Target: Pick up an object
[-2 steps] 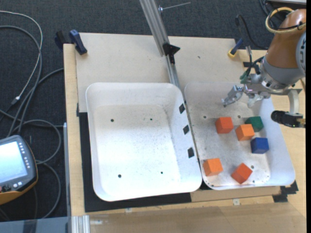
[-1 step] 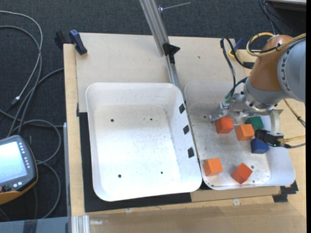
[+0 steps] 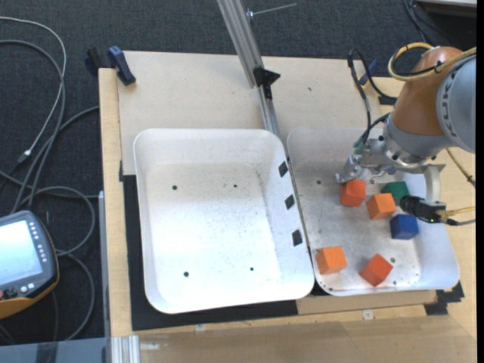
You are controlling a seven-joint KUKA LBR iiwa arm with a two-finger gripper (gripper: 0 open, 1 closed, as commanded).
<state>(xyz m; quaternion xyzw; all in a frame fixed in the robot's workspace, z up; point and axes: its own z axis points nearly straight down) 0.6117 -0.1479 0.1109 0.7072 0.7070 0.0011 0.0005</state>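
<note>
Orange blocks, near edge: an orange cube and a red-orange cube lie apart by the front rim of the right bin, well clear of the arm.
Mid-bin cluster: a blue cube, a second orange cube and a green block crowd close together, leaving little room for fingers.
Likely target: a red-orange block sits just below the gripper.
Gripper: low over that block; whether it is spread or pinching cannot be told.
Step in hand: by appearance, the descent onto the block, nothing lifted yet.
Next move: a clean closing on the block, then a straight lift clear of its neighbours.
Left bin: white, speckled.
Far side: a metal post rises behind the bins.
</note>
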